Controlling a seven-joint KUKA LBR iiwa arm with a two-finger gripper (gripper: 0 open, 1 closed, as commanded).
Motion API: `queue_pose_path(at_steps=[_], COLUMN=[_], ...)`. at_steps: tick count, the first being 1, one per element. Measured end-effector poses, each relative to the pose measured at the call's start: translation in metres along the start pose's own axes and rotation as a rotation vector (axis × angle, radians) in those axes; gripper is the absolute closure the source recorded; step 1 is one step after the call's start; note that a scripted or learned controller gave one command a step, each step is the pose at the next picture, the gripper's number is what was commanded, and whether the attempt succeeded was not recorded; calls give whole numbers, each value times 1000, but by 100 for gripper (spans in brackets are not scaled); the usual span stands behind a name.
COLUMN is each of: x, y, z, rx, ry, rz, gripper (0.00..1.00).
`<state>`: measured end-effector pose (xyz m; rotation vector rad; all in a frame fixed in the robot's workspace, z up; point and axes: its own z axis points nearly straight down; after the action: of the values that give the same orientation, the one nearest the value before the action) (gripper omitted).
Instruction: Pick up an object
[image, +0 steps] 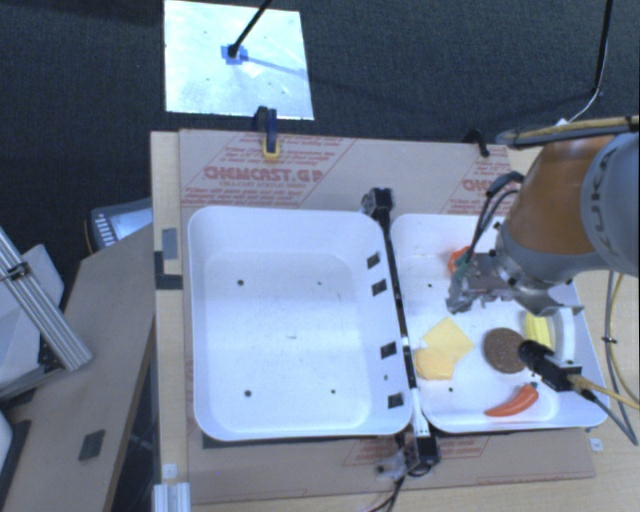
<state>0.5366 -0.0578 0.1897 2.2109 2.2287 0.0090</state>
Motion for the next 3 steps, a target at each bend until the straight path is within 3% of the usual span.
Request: queue_pose_path(at_steps=[1, 2, 3], x=[117, 109, 82], y=[15, 14, 22], z=[-140, -142, -279], rx=[-12, 1, -14], ry=[3, -2, -2], rz=[-10, -1, 4], gripper=[100, 100, 100])
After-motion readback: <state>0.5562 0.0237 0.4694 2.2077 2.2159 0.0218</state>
